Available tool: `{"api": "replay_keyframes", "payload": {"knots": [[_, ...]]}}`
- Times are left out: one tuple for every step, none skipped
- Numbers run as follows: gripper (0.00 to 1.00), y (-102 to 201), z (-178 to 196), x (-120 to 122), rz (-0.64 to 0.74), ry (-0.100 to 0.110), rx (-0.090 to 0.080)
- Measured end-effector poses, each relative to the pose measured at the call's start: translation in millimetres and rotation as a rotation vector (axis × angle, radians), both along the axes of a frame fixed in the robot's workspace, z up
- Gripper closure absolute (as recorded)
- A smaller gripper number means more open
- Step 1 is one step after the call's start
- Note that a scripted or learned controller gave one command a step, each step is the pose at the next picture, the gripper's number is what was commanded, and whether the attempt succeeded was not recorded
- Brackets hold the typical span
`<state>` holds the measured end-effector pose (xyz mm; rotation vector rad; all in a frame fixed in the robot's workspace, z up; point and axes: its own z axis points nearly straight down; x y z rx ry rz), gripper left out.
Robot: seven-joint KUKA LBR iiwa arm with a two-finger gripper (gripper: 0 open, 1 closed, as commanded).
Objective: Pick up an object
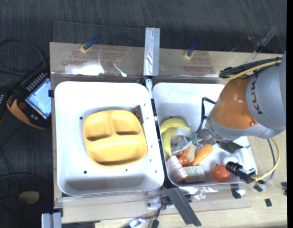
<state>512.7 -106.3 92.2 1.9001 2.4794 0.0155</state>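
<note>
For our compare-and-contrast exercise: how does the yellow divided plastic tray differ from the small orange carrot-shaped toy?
The yellow divided plastic tray is broad and flat; the small orange carrot-shaped toy is slim and tapered. The tray lies in the left white bin, the carrot among clutter in the right white bin. Both look like plastic.

Yellow tray point(115, 137), white bins point(65, 127), orange carrot point(203, 153), red tomato point(221, 173)
</note>
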Motion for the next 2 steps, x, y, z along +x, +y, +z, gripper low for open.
{"api": "replay_keyframes", "payload": {"knots": [[0.0,59,90,-29,-0.146,0.024,0.004],[0.0,25,91,18,0.105,0.023,-0.001]]}}
